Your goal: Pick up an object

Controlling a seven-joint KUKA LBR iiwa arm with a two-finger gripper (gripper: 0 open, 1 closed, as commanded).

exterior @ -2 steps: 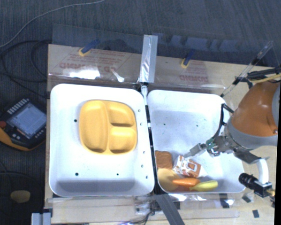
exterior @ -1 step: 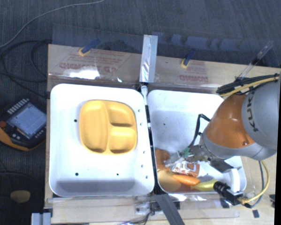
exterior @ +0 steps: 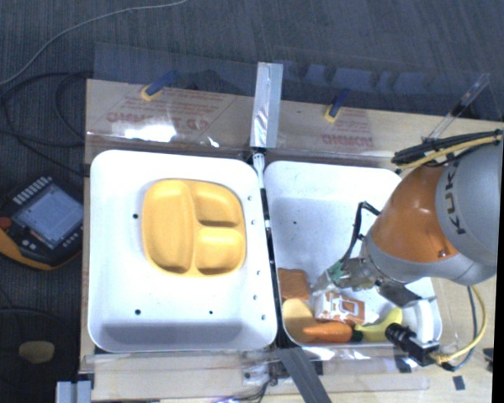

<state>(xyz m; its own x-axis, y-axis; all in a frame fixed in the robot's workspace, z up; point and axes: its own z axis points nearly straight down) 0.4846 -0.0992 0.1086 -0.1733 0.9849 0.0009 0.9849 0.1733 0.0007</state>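
On the table (exterior: 181, 108) sit 2 white bins side by side. The left bin (exterior: 112, 307) carries a yellow divided tray (exterior: 193, 227), while the right bin (exterior: 319, 200) has a small heap of things crowded into its near corner: a brown block (exterior: 293, 283), an orange carrot-like piece (exterior: 323, 332), a white packet with orange print (exterior: 339, 308) and a yellow piece (exterior: 381, 319) at the end of the heap. The arm (exterior: 440, 223) reaches in from the right and bends low over that heap, with the hand (exterior: 349, 277) just above or touching the white packet. Its wrist hides the working end, so I cannot tell how wide the hand stands or whether it has hold of anything. Every object appears to lie in the bin, none lifted. My judgement is that the task is at the reaching or grasping step: the approach looks made, and the grip, the lift and clearing the bin wall remain.
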